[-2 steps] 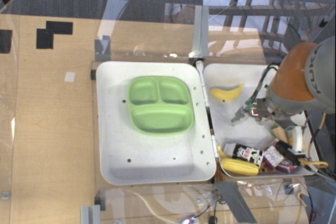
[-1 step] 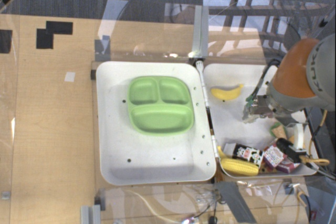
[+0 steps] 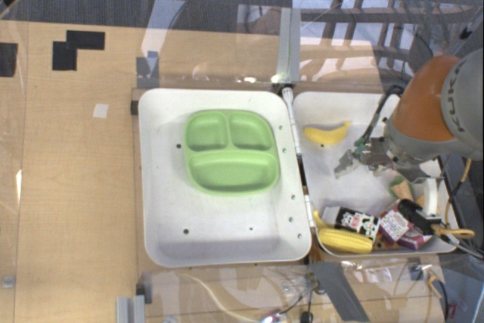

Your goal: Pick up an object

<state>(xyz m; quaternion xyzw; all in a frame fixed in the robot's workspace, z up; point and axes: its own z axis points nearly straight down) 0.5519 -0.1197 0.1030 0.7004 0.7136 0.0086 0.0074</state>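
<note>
Camera view: gripper (image 3: 349,162), jaws apparently spread and gripping nothing, is hovering beside the banana (image 3: 327,134); pickup not yet done.

I log a green sectioned plastic plate (image 3: 231,150) in the left white bin (image 3: 162,238); right white bin (image 3: 318,106) holds a yellow banana (image 3: 327,134) behind a corn cob (image 3: 345,240).

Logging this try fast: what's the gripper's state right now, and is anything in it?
Gripper: cannot be told. It hangs over the right bin, just below the banana, with nothing seen between it.
</note>
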